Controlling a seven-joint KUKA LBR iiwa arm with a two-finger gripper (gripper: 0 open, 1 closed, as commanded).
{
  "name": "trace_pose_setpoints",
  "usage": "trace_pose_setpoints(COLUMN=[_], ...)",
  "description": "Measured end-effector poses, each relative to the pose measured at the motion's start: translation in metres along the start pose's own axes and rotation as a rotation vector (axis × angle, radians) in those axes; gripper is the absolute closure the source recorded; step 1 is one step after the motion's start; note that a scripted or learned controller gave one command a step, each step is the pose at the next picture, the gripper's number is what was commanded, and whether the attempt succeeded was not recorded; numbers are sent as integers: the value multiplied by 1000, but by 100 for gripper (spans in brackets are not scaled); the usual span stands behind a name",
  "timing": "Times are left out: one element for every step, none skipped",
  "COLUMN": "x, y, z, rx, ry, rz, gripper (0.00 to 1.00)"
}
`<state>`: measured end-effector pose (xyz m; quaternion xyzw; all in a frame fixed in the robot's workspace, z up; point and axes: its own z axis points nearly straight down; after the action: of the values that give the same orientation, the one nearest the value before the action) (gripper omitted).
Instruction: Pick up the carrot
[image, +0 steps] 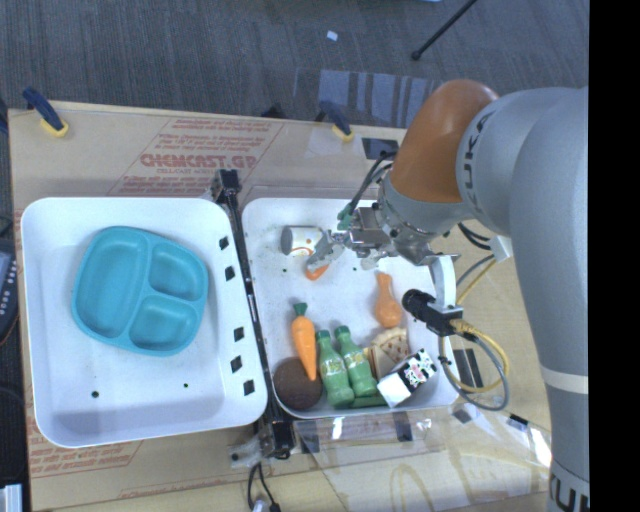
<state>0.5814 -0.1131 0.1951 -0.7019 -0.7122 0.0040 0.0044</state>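
At the near edge of the right-hand shallow white bin (262, 300), a cluster of toy items sits packed together: a round dark-brown ball-shaped piece (297, 384), two green plastic bottles (342, 368) lying side by side, a tan wedge like a slice of bread or cheese (390, 350), and a small black-and-white block patterned like a cow (410, 378). Just beyond the brown ball, touching the nearer green bottle's left side, lies the orange toy carrot with a green top (303, 343), its leafy end pointing away towards the far rim. To its right, apart from it, is an orange drumstick-shaped piece (386, 301). Farther in, the two-finger gripper (330, 247) hangs low over the far part of this bin, well clear of the carrot; whether it is parted or closed I cannot tell. A small orange-and-white object (318, 267) lies directly under it, and a grey cylinder (296, 239) sits just to its left. In the left-hand white bin (60, 400) rests a blue plastic divided plate (140, 290).
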Motion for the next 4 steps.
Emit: trace_pose_setpoints(x=[-25,-20,19,25], y=[-36,-40,-60,-103], z=[99,97,107,107], rx=[-20,3,-6,-5], ry=[-3,-1,-1,0], rz=[91,67,50,181], gripper=[0,100,100,100])
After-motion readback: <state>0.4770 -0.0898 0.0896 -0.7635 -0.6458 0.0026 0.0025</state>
